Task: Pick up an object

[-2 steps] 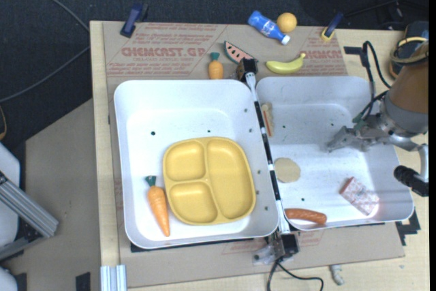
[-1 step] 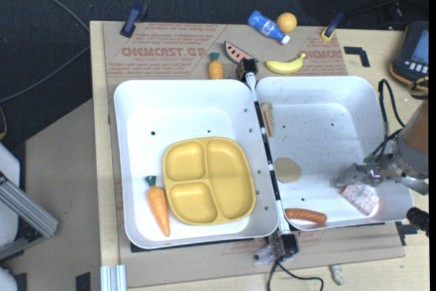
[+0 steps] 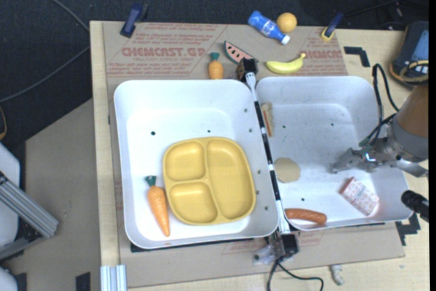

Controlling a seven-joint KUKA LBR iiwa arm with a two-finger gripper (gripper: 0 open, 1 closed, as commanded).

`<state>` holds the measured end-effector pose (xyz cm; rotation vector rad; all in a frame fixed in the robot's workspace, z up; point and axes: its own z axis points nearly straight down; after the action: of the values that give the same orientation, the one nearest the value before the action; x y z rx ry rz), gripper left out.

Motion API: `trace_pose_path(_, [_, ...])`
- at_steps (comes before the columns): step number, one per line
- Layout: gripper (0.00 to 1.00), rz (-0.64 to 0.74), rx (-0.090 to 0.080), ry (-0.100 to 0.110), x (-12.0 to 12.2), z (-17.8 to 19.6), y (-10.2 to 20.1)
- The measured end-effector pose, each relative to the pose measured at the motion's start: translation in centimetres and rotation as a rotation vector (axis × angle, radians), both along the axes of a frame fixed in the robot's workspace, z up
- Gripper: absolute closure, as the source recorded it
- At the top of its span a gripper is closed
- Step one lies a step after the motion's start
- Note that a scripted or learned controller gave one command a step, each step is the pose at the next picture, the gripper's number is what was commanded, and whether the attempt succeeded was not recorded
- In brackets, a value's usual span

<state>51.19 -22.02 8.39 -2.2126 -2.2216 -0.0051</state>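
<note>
Camera view, looking down at a slant on a bench topped with brown board.

Left bin (image 3: 129, 119): shallow, white. Holds a yellow divided tray (image 3: 208, 180) with three compartments, lying flat toward the near side. A toy carrot (image 3: 159, 208) lies just beside the tray's left edge, green top pointing away from the viewer.

Right bin (image 3: 320, 88): shallow, white. Holds a tan round disc (image 3: 287, 170) near the left wall; a toy sausage (image 3: 305, 216) along the near wall; a wrapped packet, red and white (image 3: 359, 195), toward the near right corner; a slim tan stick (image 3: 267, 119) against the dividing wall at the far left.

Arm: grey, entering from the right. The gripper (image 3: 349, 161) sits low inside the right bin, fingers pointing left. It lies above the packet in the view and well apart from the disc. Whether it is released or clenched cannot be told; nothing is visible in its grasp.

Behind the bins, on the board: a small carrot (image 3: 216, 69), a watermelon slice (image 3: 236, 51), a banana (image 3: 285, 65), a blue bottle (image 3: 268, 26), an orange ball (image 3: 287, 22). Blue clamps (image 3: 133, 20) stand at the board's far edge.
</note>
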Motion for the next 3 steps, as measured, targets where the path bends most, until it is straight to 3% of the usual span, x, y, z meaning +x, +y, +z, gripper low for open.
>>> trace_pose_path(1, [0.0,0.002,0.01,0.003,15.7,0.2,0.5])
trace_pose_path(2, [0.0,-0.003,-0.006,-0.002,8.6,2.1,4.7])
trace_pose_path(3, [0.0,-0.002,0.0,0.002,1.6,0.0,0.0])
